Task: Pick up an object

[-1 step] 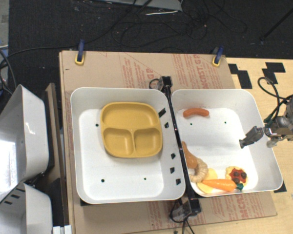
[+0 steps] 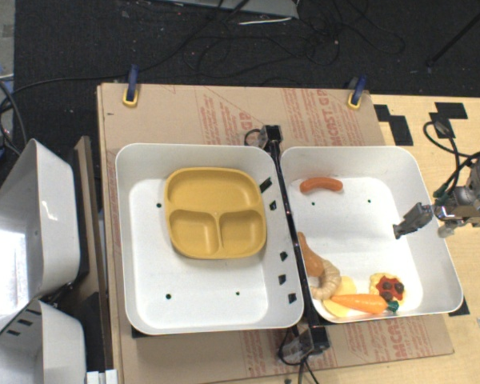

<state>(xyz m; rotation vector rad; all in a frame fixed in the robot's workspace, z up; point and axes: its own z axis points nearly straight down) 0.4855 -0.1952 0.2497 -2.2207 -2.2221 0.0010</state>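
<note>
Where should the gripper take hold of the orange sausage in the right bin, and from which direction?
Grip the sausage at its middle, from above, fingers closing across its narrow width. It lies flat and alone near the far wall of the right bin, with bare floor on both long sides.

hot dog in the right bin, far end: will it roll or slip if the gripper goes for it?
The hot dog looks smooth and rounded, so it may roll or slide under a push. It lies alone on the flat floor of the right bin, with nothing beside it to stop it. Its slight curve might limit rolling. It looks like a light plastic toy.
</note>
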